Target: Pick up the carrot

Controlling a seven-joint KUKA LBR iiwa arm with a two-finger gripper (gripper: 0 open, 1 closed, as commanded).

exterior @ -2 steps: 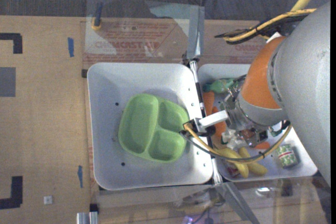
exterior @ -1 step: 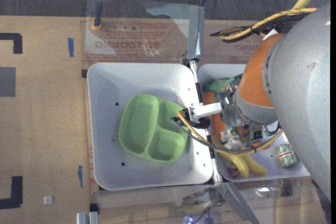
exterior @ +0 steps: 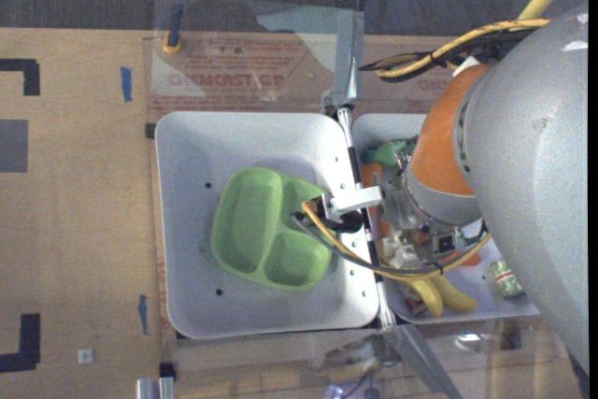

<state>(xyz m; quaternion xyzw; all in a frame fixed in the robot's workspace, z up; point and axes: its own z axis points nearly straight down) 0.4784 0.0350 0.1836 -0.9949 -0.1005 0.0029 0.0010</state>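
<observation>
1. Carrot point(exterior: 371, 177): in the right bin point(exterior: 402, 121), against its left wall, far half. Long axis seems to run near–far.
2. Gripper point(exterior: 404, 224): just right of the carrot, slightly nearer. Wrist hides it, so opening can't be told.
3. Judgement: needs a short shift left and far.

One fixed camera above the bench point(exterior: 75, 229), looking down at a slant, left bin point(exterior: 187, 154) central, right bin point(exterior: 388, 124) beneath the close arm point(exterior: 533, 154)

The wooden bench point(exterior: 75, 229) carries left bin point(exterior: 182, 201) beside right bin point(exterior: 388, 124).
</observation>
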